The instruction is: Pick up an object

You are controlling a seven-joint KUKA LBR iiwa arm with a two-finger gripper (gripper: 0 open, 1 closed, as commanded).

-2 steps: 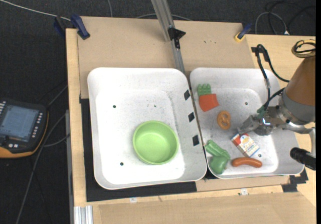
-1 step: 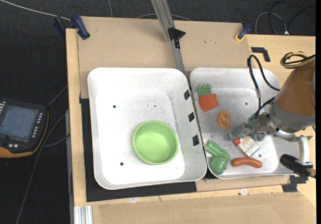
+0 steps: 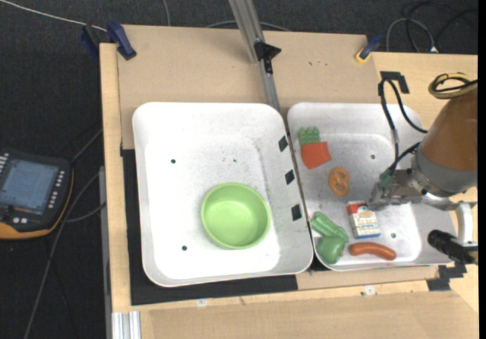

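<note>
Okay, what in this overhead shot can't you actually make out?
- Gripper fingers: too small and dark against the wrist, over the small carton.
- Carton's print: too small to read.
- Arm: cut off by the right edge.
- Green pieces at the right bin's corner: shapes unclear.

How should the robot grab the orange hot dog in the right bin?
Probably across the middle of the hot dog, coming straight down from above. It is long and thin and lies flat, so its narrow width suits the fingers. The small box sits close behind it, and the bin wall runs along its front, so sideways approaches look crowded.
</note>
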